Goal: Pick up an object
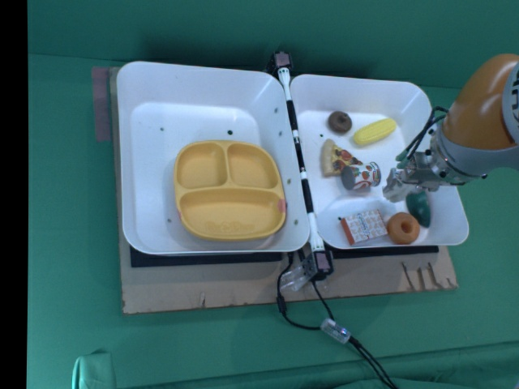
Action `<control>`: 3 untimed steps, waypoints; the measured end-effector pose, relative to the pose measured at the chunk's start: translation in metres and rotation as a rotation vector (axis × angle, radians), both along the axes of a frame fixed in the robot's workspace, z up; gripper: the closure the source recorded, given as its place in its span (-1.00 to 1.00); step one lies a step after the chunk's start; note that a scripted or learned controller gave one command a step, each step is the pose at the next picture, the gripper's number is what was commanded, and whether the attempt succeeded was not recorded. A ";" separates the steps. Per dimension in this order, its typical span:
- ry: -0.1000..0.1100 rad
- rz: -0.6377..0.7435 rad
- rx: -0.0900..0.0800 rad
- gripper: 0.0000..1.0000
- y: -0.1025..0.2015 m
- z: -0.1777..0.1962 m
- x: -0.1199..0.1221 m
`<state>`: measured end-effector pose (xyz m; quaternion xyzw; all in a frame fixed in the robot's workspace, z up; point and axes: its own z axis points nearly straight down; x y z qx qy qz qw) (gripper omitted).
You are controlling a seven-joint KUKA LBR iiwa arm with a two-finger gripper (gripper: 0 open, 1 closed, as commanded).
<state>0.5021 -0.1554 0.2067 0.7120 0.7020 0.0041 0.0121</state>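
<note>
A yellow divided plate [229, 190] lies in the left bin [146, 87]. Taking the can [362, 175] in the right bin [405, 91] as landmark: a pizza slice [336, 156] touches its left, a chocolate doughnut [339, 121] and corn cob [374, 131] lie above, a card [363, 225] and orange doughnut [403, 228] below. The gripper [399, 186] hangs just right of the can, beside a green object [420, 207]; whether it is clenched or released, I cannot tell. This looks like the approach step; next comes settling over one object.

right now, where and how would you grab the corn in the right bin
Probably across the corn's narrow middle, coming straight down from above. It lies flat and tilted, with bare floor along both long sides, so fingers set crosswise to its length should fit. The gripper sits nearer the can.
</note>
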 end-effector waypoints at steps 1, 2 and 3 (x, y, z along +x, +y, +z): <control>0.000 0.000 0.000 -1.00 0.000 0.000 0.000; 0.002 0.010 0.003 -1.00 0.036 -0.018 0.080; -0.014 0.003 -0.003 1.00 0.033 -0.002 0.083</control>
